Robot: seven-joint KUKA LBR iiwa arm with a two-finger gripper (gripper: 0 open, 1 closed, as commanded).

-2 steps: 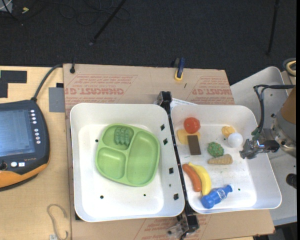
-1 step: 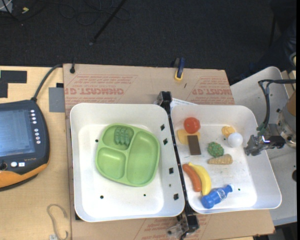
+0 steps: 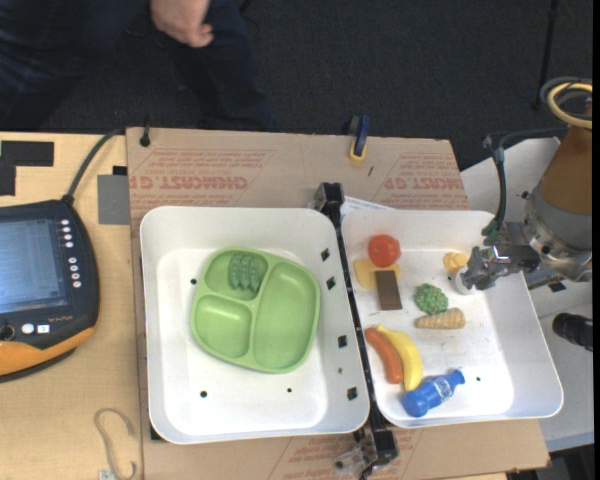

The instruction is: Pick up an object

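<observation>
Toy food fills the right bin (image 3: 540,368), and the nearest candidate to the gripper (image 3: 477,271) is a small yellow piece (image 3: 454,262) lying just to its left, near the bin's far right part. Whether the gripper is open or closed cannot be told from this slanted view, and nothing is seen between its tips. Slightly nearer the camera lie a green broccoli floret (image 3: 431,298) and a pale corn cob (image 3: 440,319), the cob's long axis running left to right across the bin. A red tomato (image 3: 384,250) and a brown block (image 3: 387,289) sit further left, towards the divider. At the near end a banana (image 3: 407,355) and an orange carrot (image 3: 385,354) lie side by side, touching, with a blue bottle (image 3: 431,392) close to the near rim. Bare bin floor lies to the right of the corn, giving room to descend there; the banana and carrot look harder to separate. The left bin (image 3: 170,388) holds a green divided plate (image 3: 256,310) with a green item (image 3: 246,271) in its far compartment.
</observation>
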